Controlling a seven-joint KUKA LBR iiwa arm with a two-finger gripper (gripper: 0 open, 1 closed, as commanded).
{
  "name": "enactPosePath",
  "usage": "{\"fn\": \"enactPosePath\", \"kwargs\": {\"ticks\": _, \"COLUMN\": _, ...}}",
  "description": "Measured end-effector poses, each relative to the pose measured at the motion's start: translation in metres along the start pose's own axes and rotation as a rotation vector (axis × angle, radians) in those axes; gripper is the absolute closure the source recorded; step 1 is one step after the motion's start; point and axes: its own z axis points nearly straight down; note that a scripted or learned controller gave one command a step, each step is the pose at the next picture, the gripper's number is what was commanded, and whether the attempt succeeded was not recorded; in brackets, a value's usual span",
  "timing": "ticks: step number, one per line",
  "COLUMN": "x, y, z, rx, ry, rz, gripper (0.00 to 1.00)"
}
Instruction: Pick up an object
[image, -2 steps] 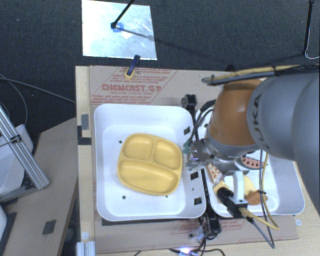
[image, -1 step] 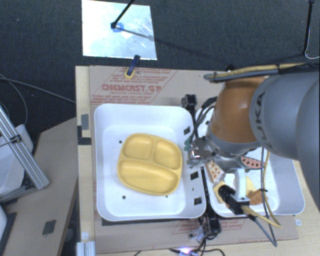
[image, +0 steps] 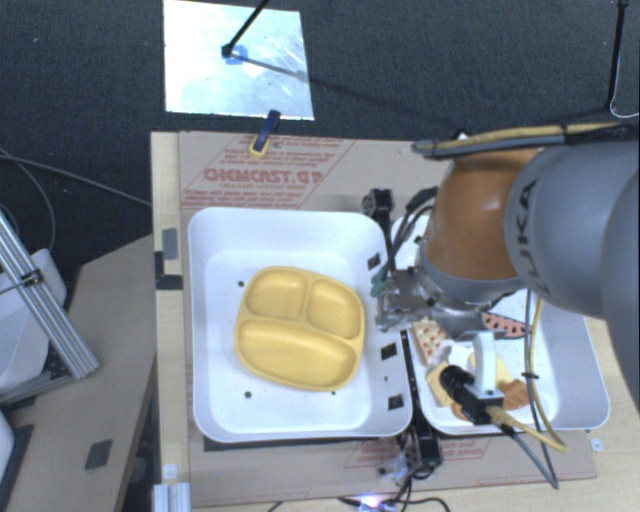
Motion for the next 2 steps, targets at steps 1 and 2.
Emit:
{"fn": "enactPosePath", "kwargs": {"ticks": 1, "x": 0.0, "y": 0.0, "z": 0.0, "rx": 0.001, "ry": 0.0, "rz": 0.0, "gripper": 0.0}}
{"fn": "enactPosePath", "kwargs": {"ticks": 2, "x": 0.0, "y": 0.001, "z": -0.011, "rx": -0.002, "ry": 0.001, "rz": -0.003, "gripper": 1.0}}
